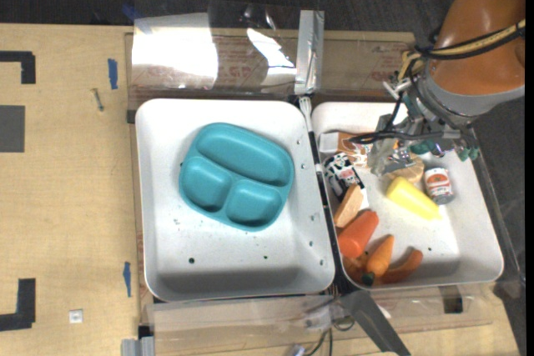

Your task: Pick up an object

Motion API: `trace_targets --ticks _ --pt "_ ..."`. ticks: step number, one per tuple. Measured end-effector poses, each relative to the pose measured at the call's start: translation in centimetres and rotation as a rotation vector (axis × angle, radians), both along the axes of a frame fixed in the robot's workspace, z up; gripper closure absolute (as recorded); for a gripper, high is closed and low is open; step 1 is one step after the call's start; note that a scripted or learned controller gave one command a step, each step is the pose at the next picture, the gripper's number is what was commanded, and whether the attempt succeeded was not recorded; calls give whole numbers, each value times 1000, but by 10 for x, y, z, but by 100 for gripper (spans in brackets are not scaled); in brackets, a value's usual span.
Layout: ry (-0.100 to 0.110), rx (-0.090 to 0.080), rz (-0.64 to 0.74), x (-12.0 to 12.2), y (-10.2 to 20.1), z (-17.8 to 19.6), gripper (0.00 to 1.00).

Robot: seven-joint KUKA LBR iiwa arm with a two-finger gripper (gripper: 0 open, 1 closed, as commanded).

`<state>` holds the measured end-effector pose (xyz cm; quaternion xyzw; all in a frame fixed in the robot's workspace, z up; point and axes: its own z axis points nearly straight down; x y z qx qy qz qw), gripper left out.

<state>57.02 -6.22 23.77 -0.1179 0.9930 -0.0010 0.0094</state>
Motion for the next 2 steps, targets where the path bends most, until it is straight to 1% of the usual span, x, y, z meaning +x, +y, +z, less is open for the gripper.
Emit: trace_targets --ticks 1,2 --pt "11 0 33 77 -19 -3 100" --pt "15 -4 398 49 -99 -30 100"
